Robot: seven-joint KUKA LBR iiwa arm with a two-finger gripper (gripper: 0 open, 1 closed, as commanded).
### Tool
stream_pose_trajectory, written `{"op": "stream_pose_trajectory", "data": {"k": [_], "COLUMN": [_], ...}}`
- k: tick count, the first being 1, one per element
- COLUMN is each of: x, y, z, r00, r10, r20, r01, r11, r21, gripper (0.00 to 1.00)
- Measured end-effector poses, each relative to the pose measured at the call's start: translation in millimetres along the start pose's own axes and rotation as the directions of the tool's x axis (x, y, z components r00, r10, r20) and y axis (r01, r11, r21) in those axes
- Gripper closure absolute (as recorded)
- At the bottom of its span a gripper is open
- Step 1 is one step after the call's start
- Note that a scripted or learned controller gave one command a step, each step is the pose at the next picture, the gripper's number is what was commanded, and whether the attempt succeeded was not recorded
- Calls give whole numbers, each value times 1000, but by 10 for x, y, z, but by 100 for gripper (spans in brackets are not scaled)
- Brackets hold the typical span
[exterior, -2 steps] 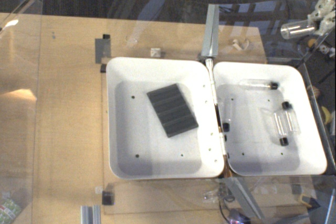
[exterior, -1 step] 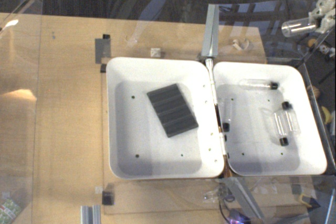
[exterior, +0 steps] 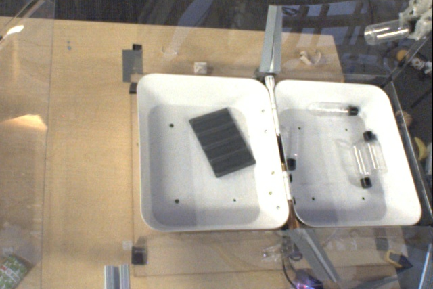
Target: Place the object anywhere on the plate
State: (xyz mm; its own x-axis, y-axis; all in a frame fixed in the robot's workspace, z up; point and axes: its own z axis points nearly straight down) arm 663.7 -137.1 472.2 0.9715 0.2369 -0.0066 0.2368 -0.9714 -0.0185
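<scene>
I see the dark grey ribbed plate [exterior: 222, 141] lying flat and skewed in the left bin [exterior: 152, 166]. In the right bin [exterior: 399, 166] lie clear tubes with black caps: one [exterior: 331, 108] near the back wall, two [exterior: 367, 158] side by side toward the right, one [exterior: 289, 145] against the left wall. I judge them light, stiff, slick and prone to rolling, so I would pinch one across its middle. The arm's parts [exterior: 396, 27] sit at the upper right, off the surface; I cannot tell the end effector's state.
</scene>
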Motion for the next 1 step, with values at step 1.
{"op": "stream_pose_trajectory", "data": {"k": [1], "x": [7], "y": [-16], "z": [-92], "r00": [1000], "r10": [-6], "r20": [1], "r01": [6], "r11": [1000], "r21": [1], "gripper": [100]}}
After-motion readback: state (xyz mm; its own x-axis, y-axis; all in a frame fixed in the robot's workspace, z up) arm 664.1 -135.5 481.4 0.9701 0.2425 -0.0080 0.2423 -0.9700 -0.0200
